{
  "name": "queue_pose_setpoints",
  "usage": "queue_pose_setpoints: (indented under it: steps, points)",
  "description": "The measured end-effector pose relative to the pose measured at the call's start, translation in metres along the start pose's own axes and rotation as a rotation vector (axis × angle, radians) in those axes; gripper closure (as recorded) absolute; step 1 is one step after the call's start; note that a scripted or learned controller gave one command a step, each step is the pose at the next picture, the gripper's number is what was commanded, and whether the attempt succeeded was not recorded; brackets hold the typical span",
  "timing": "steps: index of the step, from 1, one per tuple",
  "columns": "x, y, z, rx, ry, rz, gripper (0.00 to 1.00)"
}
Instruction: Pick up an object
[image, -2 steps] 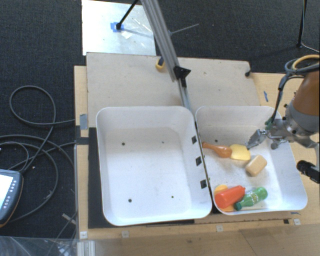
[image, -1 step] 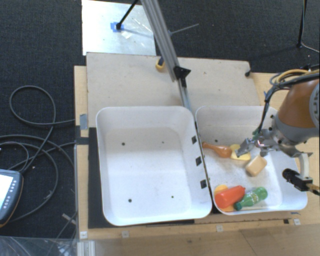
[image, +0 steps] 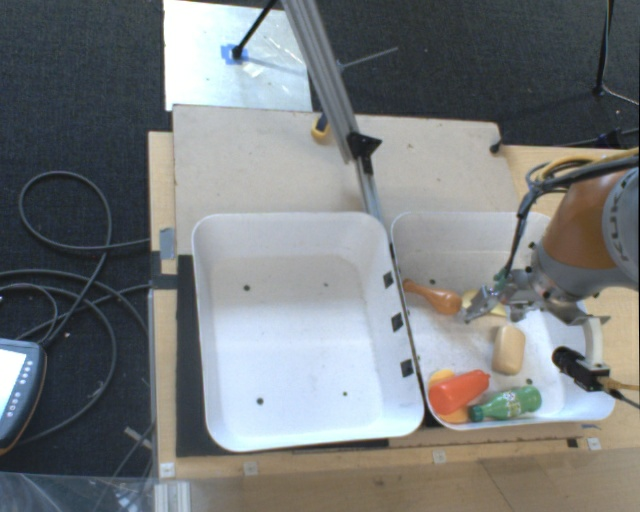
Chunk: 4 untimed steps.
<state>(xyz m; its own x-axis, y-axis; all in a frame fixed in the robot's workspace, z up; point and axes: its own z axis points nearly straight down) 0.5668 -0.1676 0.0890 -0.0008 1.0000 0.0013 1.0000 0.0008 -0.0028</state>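
In the right bin (image: 440, 232) lie a brown drumstick-shaped toy (image: 434, 297), a tan block (image: 508, 350), a red-orange pepper-like toy (image: 458, 390) and a green bottle (image: 507, 403). My gripper (image: 482, 304) hangs low over the bin's middle, just right of the drumstick and above the tan block. A small pale yellow thing (image: 469, 298) shows at its tip, partly hidden by it. The grey arm with its orange band (image: 585, 235) comes in from the right.
The left bin (image: 290, 222) sits beside the right one, sharing a wall with black clips (image: 396, 321). A grey pole (image: 335, 95) slants across the back of the bench. Cables and a tablet (image: 15, 385) lie on the floor at left.
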Motion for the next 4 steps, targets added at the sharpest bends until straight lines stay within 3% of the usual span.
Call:
queue_pose_setpoints:
  steps: [1, 3, 4]
  points:
    - [-0.001, 0.002, -0.013, -0.006, -0.002, 0.0, 1.0]
    - [0.01, -0.003, -0.134, -0.012, -0.004, -0.006, 1.0]
    - [0.009, -0.001, -0.17, -0.009, -0.003, -0.005, 1.0]
